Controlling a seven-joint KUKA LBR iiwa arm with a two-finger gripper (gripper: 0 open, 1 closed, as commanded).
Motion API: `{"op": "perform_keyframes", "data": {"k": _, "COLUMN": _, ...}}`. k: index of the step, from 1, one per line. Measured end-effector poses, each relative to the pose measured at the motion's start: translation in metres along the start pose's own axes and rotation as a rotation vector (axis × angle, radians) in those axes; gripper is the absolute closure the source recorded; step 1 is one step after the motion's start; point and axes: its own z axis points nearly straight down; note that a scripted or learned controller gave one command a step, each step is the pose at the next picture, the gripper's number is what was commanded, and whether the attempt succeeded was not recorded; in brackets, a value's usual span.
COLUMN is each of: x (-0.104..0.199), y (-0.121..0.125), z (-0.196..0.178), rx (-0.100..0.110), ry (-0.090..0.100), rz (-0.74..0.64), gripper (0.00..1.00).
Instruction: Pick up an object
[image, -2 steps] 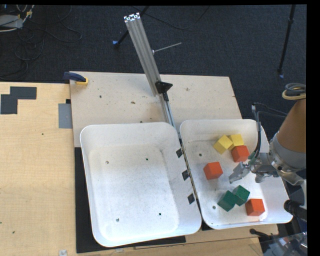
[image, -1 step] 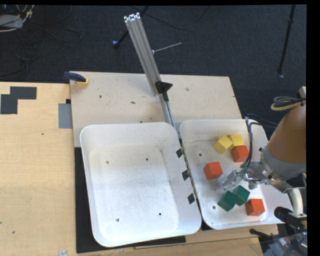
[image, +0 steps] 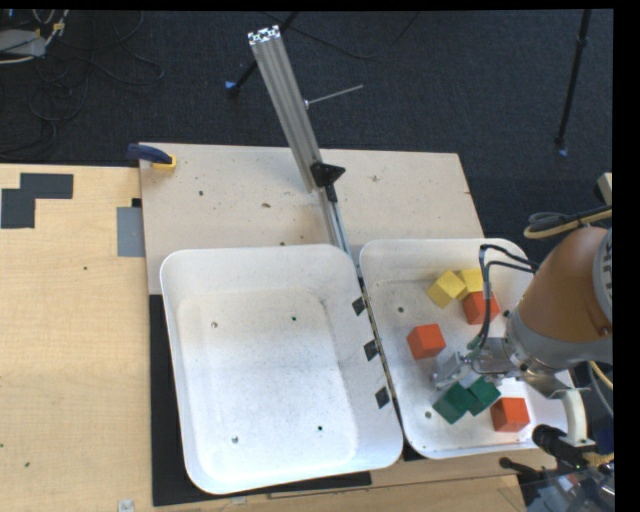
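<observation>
The right bin (image: 400, 300) holds several blocks. Two yellow blocks (image: 448, 288) lie at its far side, with a red-orange block (image: 477, 308) beside them. An orange block (image: 426, 340) sits near the bin's middle. Two green blocks (image: 466, 399) lie together toward the near edge, and another orange block (image: 511, 413) is to their right. My gripper (image: 456, 368) reaches in from the right and hangs low, just behind the green blocks and to the right of the middle orange block. The arm's orange band (image: 565, 290) covers the bin's right side.
The left bin (image: 180, 300) stands beside the right one, with black clips (image: 368, 349) along the shared rim. A slanted aluminium bar (image: 290, 100) rises from the board behind the bins. A blue and yellow clamp (image: 152, 156) lies at the board's far left corner.
</observation>
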Motion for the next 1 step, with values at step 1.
{"op": "perform_keyframes", "data": {"k": 1, "x": -0.0009, "y": 0.0006, "z": -0.0121, "rx": -0.003, "ry": 0.0, "rz": 0.007, "gripper": 1.0}}
